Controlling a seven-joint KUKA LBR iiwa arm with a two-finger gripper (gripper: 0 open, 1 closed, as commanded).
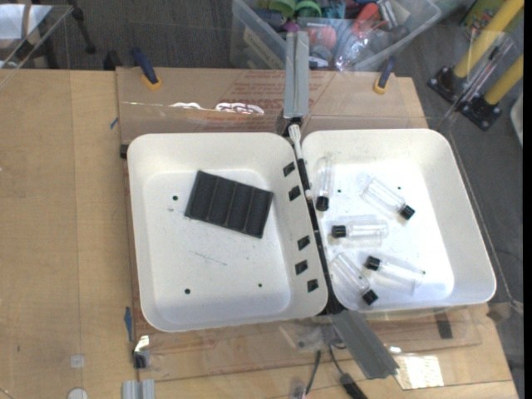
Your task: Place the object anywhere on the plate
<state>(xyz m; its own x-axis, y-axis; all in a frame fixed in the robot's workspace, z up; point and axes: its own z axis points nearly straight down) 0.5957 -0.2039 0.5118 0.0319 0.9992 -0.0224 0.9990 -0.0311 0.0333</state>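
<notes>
Plate: a dark ribbed rectangular plate (229, 204) lies flat in the left bin (158, 298), in its upper middle part, turned slightly off square, with nothing on it.
Objects: five clear vials with black caps lie on their sides in the right bin (465, 223), all well apart from the plate.
Vial by the divider (322, 179): runs top to bottom, cap toward the near side.
Upper vial (384, 194): slanted, cap at its lower right.
Middle vial (363, 230): nearly level, cap at its left.
Lower vials: one (401, 271) has its cap at the left; another (351, 273) lies just beside it, with its cap toward the near rim.
Divider (301, 214): the two bins' meeting rims, carrying a row of small black clips.
Table (58, 223): light wood, under both bins.
Behind: a clear tub (332, 15) of colourful items.
</notes>
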